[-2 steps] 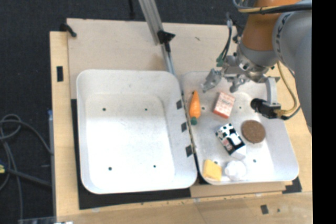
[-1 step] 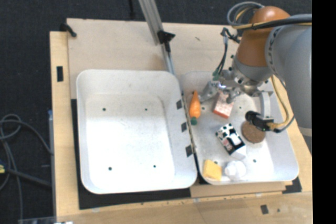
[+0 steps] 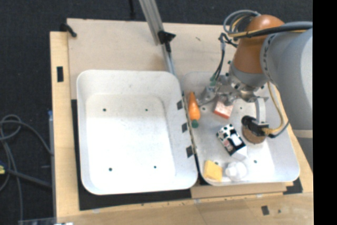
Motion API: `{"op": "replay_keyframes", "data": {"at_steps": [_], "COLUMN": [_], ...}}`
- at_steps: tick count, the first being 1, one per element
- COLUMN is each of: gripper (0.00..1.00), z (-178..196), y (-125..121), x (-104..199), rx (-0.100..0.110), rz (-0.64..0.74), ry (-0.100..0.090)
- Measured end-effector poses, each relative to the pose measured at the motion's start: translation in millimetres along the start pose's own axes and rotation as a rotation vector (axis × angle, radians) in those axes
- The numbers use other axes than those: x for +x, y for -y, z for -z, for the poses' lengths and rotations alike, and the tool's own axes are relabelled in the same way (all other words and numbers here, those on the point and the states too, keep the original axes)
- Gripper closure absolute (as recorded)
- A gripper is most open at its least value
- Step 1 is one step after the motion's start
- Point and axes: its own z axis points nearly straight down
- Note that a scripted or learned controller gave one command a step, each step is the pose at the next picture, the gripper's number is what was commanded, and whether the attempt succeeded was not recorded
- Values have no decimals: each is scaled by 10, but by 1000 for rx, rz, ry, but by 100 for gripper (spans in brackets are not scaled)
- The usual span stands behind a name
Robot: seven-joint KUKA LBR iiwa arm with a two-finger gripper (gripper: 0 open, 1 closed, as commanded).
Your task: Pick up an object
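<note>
**Robot arm poised over a bin of small, light pieces**

At the near edge of the right bin (image 3: pixel 293 165), a yellow block (image 3: pixel 212 170) looks light and stiff, best pinched across its flat sides; it is pale and wedge-like. Just beside it sits a white round piece (image 3: pixel 236 169), probably smooth and apt to slip. Toward the bin's middle lies a black-and-white toy (image 3: pixel 230 139), small, patchy and likely hard, best taken across its narrow width. An orange toy carrot (image 3: pixel 194 107) with a green tip rests along the left wall, where the wall crowds any grasp. Farther back, a red-and-white block (image 3: pixel 222 109) lies just beside the gripper (image 3: pixel 221 95) and seems the likeliest pick: light, rigid, best taken by opposite faces. Whether the claw is spread or pressed together cannot be told. The left bin (image 3: pixel 131 129) lies alongside.
</note>
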Motion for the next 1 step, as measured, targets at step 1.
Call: {"op": "replay_keyframes", "data": {"at_steps": [1], "gripper": [100], "z": [123], "y": [-15], "x": [-1], "rx": [-6], "rz": [-5], "ry": [-2]}}
